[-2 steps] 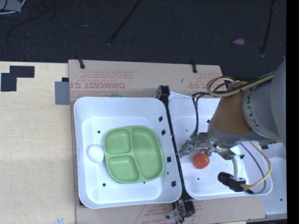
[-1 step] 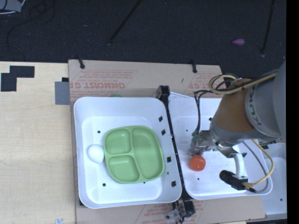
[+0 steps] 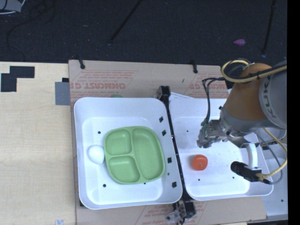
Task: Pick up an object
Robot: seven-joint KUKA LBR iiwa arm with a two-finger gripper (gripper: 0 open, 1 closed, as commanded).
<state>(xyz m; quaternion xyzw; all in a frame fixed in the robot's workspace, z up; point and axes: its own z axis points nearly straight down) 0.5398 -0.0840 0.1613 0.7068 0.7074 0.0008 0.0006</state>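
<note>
One claw (image 3: 206, 137) over the right bin (image 3: 220, 189), low near its middle; can't tell its state from this angle, nothing visibly held. Orange ball (image 3: 199, 162) sits just below-left of it on the bin floor, apart. Risk: round thing rolls off on contact, or descent lands beside it. Left bin (image 3: 86, 111) has a green divided plate (image 3: 134, 154) and white egg (image 3: 95, 153); divider between bins, nothing blocking the ball

One small, round, orange-red object (image 3: 199, 162) lies on the floor of the right-hand shallow white bin (image 3: 220, 191), near its left wall. It rests free, apart from the bin's walls. Its finer shape cannot be told.
</note>
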